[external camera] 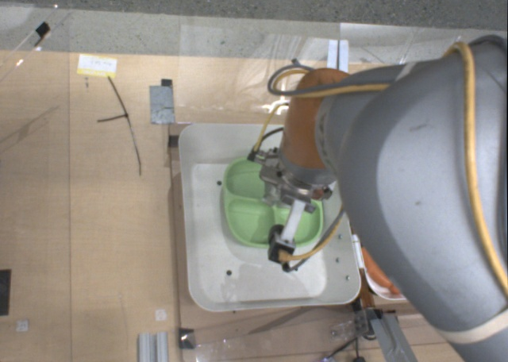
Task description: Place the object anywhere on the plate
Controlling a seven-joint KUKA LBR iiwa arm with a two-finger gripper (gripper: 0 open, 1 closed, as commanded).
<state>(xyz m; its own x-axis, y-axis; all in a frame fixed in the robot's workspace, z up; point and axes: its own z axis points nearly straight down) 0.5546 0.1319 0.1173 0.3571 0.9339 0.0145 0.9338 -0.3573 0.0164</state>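
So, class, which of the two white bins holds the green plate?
The left bin, in open view, with the green plate on its floor; the other bin lies mostly under the arm.

- Bright, even light from overhead here, and the pale wooden bench [79, 233] reads warm and flat.
- The shallow white plastic bin [198, 273] is nearly washed out (rim and floor barely separate).
- A soft grey shadow lies on the bin floor beside the round green divided plate [242, 221].
- Pale glare streaks the clear plastic sheet [238, 39] up top.
- The big grey metal arm [421, 194], nearest the lens, looks soft and out of focus.
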